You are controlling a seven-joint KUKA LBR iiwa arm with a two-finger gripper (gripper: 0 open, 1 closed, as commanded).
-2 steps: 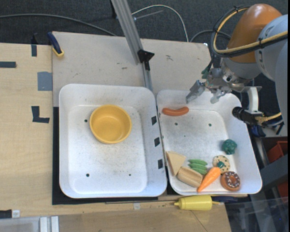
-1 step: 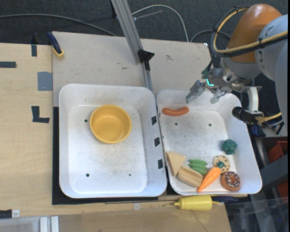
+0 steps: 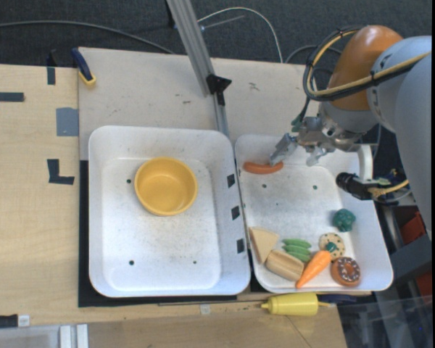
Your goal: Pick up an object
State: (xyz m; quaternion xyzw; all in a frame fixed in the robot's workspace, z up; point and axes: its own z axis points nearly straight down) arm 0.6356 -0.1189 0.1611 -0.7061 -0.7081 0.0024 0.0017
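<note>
My gripper (image 3: 296, 157) hangs over the far end of the right bin (image 3: 304, 194), fingers spread open with nothing between them. An orange-red sausage (image 3: 263, 167) lies in that bin's far left corner, just below and left of the left fingertip (image 3: 280, 154); whether they touch I cannot tell. Toys are clustered at the bin's near end: a cheese wedge (image 3: 261, 241), a bread roll (image 3: 284, 264), a green pea pod (image 3: 297, 249), a carrot (image 3: 315, 266), a cookie (image 3: 331, 243) and a donut (image 3: 346, 271). A green broccoli piece (image 3: 343, 219) lies by the right wall.
A yellow bowl (image 3: 165, 185) stands in the left bin (image 3: 116, 259). A yellow bottle (image 3: 293, 305) lies on the bench in front of the right bin. A slanted metal pole (image 3: 194, 42) rises behind the wall between the bins.
</note>
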